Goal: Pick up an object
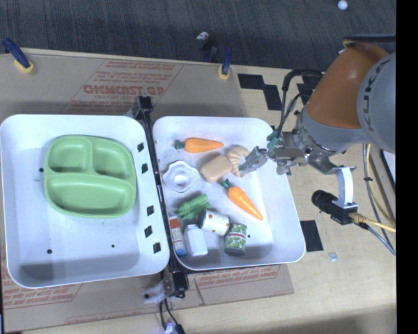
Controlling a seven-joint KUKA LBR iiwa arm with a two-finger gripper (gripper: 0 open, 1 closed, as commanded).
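Note:
The right bin (282, 207) holds several objects. An orange carrot (202, 145) lies near its far edge, and a second carrot (245, 202) lies toward the right wall. Two tan bread-like pieces (216, 166) sit between them. My gripper (252, 161) hangs low over the right bin, just right of the tan pieces and above the second carrot's green top. Nothing shows as held in it. The grey arm with its orange band (341, 89) reaches in from the right.
The right bin also has a white ruffled cup (180, 177), a green leafy item (193, 205), a white bottle (212, 221), a small green can (236, 236) and a red-and-white tube (175, 232). A green divided plate (90, 175) lies in the left bin (21, 256).

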